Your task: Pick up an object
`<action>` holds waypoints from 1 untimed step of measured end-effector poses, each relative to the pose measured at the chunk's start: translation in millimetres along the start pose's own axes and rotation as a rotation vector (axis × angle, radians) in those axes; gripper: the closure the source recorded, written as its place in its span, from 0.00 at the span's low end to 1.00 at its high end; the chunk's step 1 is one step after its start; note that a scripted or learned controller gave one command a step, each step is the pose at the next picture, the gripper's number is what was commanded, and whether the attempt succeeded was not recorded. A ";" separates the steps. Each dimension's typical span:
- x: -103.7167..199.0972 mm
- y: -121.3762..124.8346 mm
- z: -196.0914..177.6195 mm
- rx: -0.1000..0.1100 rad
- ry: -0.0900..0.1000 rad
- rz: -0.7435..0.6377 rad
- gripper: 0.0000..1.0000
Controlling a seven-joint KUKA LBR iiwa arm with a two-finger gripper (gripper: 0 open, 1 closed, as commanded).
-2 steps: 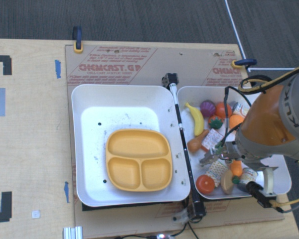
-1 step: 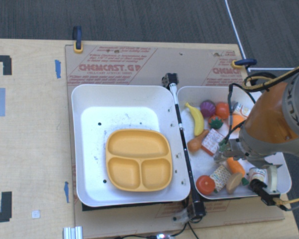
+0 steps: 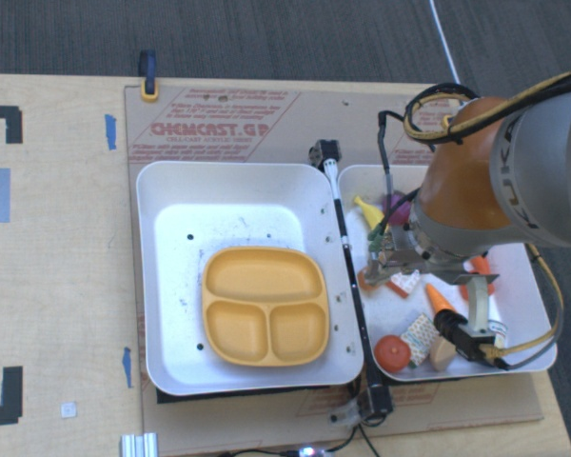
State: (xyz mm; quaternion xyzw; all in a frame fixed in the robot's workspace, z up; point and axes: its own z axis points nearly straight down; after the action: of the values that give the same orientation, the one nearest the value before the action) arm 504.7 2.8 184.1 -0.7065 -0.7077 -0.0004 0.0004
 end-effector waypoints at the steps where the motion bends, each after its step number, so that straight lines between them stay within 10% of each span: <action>1: -0.6 -0.2 0.1 0.001 -0.001 0.000 0.00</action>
State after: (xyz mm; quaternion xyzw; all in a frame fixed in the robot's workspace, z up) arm 504.5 2.2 184.0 -0.7065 -0.7077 0.0001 0.0003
